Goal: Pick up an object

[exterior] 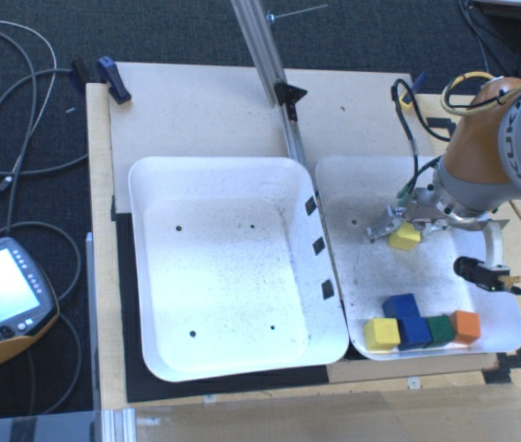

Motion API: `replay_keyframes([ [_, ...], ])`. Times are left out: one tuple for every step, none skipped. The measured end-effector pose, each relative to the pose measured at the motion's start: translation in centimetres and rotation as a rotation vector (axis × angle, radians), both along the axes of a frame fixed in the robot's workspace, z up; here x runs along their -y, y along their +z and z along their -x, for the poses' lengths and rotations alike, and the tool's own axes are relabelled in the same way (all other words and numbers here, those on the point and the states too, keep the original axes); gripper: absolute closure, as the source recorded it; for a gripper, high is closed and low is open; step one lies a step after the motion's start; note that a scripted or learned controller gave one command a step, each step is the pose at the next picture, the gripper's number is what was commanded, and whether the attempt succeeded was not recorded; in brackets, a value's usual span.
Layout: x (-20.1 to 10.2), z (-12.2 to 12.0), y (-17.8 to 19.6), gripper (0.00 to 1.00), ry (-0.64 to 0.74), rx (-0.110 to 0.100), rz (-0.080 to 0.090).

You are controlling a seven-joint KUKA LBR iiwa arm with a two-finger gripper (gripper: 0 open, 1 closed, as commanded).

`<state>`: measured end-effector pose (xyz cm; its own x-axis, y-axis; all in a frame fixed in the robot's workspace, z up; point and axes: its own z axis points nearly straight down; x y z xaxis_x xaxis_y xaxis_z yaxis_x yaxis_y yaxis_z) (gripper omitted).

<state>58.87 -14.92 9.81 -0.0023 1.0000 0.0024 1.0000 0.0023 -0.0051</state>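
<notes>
1. Two white bins side by side on bench: left bin [224,265], right bin [357,247].
2. Arm [495,150] in from right, over right bin; orange band above wrist.
3. Gripper [399,224] low over upper middle of right bin, wrist hardware crowding the view.
4. Small yellow block [406,238] right at gripper tip, touching or just beneath it. Looks lifted or tilted relative to bin floor, but not certain.
5. Tool state: cannot tell. Contact between tool and yellow block hidden by wrist and slant of camera; no claim of a hold.
6. Remaining objects clustered at near edge of right bin, well apart from gripper: yellow cube [381,332], blue block [407,318], green cube [440,329], orange cube [466,326]. All touching or just beside one another.
7. Step in hand (judgement): grasp attempt on small yellow block, at or just after closing height. Task not confirmed done.
8. Next move calls for (judgement): straight vertical lift, slow, then check that block rises with tool and clears bin floor. If block stays down, re-centre over it and retry.
9. Risk: off-centre pinch on a tilted block, likely slip on lift.
</notes>
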Motion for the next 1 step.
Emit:
replay_keyframes([
  [0.05,-0.16,1.22,1.0,-0.001,0.005,0.0],
])
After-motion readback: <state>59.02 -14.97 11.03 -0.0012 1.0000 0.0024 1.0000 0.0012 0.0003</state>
